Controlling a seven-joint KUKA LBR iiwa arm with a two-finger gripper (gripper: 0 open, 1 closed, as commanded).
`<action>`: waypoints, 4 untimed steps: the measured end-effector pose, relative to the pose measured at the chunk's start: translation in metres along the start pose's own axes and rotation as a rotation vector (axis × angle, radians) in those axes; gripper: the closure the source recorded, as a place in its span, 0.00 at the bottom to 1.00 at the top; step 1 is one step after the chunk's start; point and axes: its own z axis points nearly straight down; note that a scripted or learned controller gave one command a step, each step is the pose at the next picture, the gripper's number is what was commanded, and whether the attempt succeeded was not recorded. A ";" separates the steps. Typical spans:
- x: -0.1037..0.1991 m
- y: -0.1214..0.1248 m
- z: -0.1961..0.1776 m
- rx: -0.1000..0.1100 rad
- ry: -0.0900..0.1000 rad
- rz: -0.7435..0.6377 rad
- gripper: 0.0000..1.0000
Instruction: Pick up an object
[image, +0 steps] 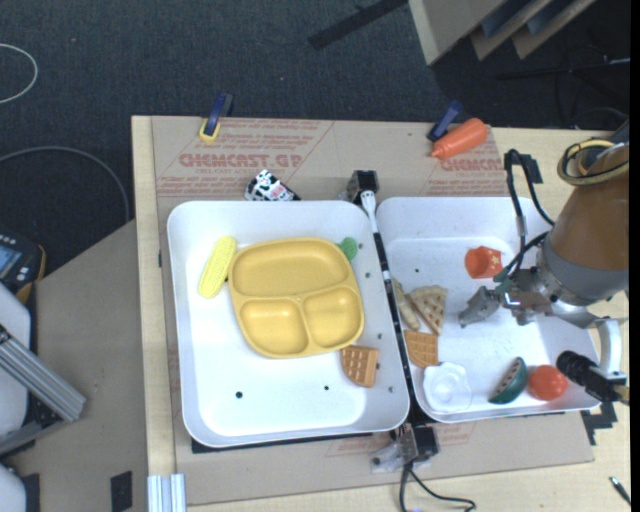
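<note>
On my feed, the left bin (190, 330) carries a yellow corn cob (216, 266) lying along its left side, touching the edge of a yellow divided plate (296, 295) that takes up the middle of the bin. A small green piece (348, 247) peeks out at the plate's upper right corner, and a waffle piece (361, 364) sits just below the plate's lower right edge.

Crossing the rims into the right bin (440, 215), I see a tan sandwich wedge (422, 305) against the left wall, a second waffle square (421, 348) just under it, and a clear plastic cup (445, 386) near the lower left corner. Further right, an orange-red block (484, 262) lies in the upper part of the bin, and a watermelon slice (509, 382) rests beside a red tomato (546, 381) along the lower edge.

The gripper (484, 306) hangs low over the middle of the right bin, pointing left. The fingers are too dark and blurred for me to tell whether they are spread or pressed together; I see nothing between them. The orange-red block lies just above the gripper tip, the sandwich wedge lies near it to the left, apart from it.

On the bench (150, 200) behind the bins lie a yellow-and-blue clamp (213, 120), a black-and-white toy (268, 186) and an orange carrot (460, 138).
</note>
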 end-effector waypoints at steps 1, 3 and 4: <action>0.001 0.000 0.053 -0.001 0.000 -0.001 0.00; 0.003 0.003 -0.023 -0.013 -0.005 -0.002 1.00; 0.004 0.001 -0.087 -0.016 -0.006 -0.002 1.00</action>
